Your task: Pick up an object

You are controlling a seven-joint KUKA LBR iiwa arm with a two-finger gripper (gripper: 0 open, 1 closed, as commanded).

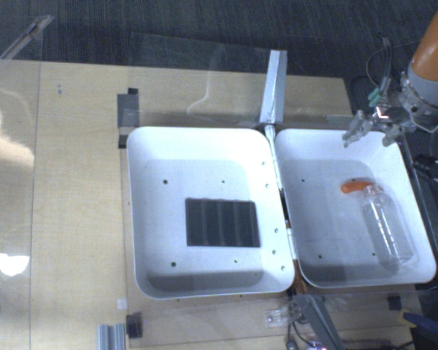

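Hovering over the far right corner of the right bin (423,265), the claw (372,128) is hanging with its two fingers spread apart and nothing between them. Nothing is being held.

Going left to right: the desk (66,217) is showing pale wood under what looks like a clear sheet catching glare. The left bin (142,166) is sitting on it, holding a dark ribbed mat (222,222) lying flat near its middle. A metal post (274,86) is rising behind the seam where the two bins are meeting. The right bin is carrying the thing to pick: a clear bottle (385,228) lying on its side, its orange cap (356,187) pointing toward the far left and its base toward the near right corner. The arm (432,53), with its orange band, is reaching in from the right. The claw is standing near the cap but above and behind it, apart from the bottle.

To do this well, I would say the claw needs to be coming forward over the bottle's body, turning so the fingers are straddling its width rather than its length, then dropping low. The clear plastic looks slick and round, so it may roll; closing around the middle seems safer than at the narrow neck.

Beyond the desk, dark carpet (168,6) is covering the floor, and cables (379,64) are trailing beside the arm.
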